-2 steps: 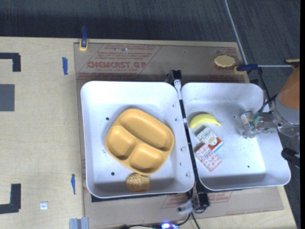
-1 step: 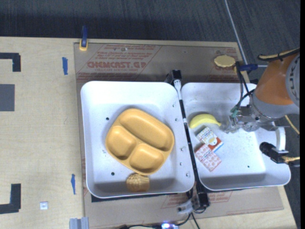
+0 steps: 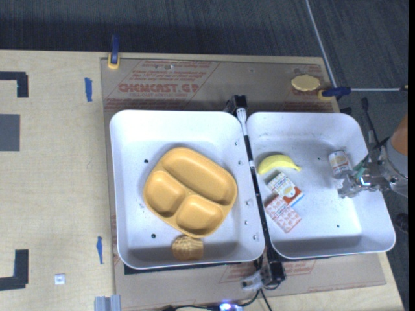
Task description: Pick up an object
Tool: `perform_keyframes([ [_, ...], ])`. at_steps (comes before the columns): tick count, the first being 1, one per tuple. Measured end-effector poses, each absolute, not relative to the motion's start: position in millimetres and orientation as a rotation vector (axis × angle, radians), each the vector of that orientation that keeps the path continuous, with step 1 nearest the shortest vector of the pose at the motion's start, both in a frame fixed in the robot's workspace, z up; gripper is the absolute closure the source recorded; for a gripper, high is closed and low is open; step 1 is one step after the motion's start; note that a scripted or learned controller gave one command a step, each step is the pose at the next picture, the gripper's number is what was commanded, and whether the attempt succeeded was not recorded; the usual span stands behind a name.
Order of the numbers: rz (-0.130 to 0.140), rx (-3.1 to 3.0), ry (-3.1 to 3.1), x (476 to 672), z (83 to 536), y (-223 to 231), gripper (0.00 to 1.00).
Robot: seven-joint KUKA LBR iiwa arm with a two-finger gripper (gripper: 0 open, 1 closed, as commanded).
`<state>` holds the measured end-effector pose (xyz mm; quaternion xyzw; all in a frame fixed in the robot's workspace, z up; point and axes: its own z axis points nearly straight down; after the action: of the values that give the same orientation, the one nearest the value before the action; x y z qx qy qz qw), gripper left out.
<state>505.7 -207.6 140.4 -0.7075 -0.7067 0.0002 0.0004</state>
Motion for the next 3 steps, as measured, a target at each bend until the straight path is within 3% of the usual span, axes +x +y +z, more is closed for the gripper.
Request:
perform_keyframes([
  [1, -0.005, -2.221, -2.225, 550.1, 86.7, -154.7, 1.0],
  [2, 0.0, -2.226, -2.226, 548.0, 86.6, -221.4, 1.0],
  [3, -0.006, -2.222, -2.227, 596.2, 87.4, -156.1, 1.0],
])
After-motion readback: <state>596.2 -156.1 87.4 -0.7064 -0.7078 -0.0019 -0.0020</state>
